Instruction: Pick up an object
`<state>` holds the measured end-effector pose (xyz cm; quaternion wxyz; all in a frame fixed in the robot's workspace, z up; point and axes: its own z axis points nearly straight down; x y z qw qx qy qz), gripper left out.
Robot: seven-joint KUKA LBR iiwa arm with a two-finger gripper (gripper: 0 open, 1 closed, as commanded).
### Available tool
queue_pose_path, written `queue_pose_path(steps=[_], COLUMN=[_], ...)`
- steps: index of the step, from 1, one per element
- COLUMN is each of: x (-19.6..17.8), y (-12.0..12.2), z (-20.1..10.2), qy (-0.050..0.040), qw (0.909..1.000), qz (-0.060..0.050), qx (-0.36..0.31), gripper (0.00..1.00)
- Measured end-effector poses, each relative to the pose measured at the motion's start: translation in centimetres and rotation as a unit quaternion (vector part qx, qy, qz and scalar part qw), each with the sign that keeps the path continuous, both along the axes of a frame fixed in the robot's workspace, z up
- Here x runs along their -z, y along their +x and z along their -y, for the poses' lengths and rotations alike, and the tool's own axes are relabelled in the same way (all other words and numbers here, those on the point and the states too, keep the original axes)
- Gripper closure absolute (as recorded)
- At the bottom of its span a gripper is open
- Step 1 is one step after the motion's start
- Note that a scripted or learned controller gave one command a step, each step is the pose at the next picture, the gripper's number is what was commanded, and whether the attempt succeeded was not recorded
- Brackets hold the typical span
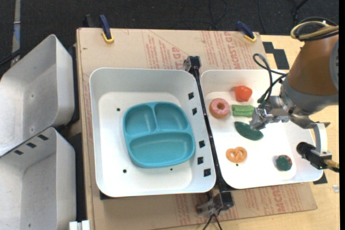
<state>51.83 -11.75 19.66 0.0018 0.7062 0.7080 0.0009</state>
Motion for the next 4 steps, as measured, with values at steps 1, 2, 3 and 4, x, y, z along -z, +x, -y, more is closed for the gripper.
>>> queue_pose_path(steps=[1, 2, 3, 4], x=[-3.9, -3.7, -4.2, -4.3], y=[0.1, 2.1, 3.4, 4.1], z=[0.0, -4.9, -9.5, -13.8], qy=[-0.0002, 0.0006, 0.0008, 0.0012], qw=[1.0000, 1.0000, 1.0000, 1.0000], qz=[0.000, -0.001, -0.001, -0.001], qx=[0.000, -0.002, -0.002, -0.003], gripper=[1.00, 1.00, 1.00, 1.00])
